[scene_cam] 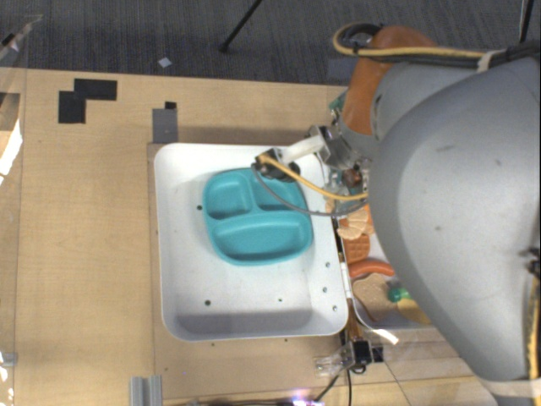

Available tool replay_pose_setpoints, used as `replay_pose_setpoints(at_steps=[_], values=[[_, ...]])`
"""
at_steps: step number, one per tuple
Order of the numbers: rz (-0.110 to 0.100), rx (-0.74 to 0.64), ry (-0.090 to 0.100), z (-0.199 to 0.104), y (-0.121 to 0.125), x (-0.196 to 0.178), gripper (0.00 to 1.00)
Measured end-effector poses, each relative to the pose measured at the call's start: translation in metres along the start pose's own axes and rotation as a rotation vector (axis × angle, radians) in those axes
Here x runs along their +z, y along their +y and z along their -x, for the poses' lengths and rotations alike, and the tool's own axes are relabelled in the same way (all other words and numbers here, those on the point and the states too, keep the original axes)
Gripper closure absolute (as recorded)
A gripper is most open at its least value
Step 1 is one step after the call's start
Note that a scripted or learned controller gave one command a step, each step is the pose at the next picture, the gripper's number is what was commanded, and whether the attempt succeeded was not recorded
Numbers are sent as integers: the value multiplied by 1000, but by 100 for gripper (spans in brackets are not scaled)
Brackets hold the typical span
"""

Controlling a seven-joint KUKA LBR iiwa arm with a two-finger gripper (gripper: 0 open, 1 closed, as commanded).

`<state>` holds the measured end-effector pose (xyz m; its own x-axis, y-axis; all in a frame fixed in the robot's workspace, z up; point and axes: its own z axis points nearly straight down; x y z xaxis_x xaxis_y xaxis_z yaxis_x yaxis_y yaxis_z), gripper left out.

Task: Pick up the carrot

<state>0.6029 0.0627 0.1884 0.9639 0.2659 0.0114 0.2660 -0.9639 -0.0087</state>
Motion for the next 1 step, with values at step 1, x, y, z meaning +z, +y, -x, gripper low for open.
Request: replay_pose_setpoints(at_steps=[1], values=[[11, 58, -6, 38, 63, -63, 100]])
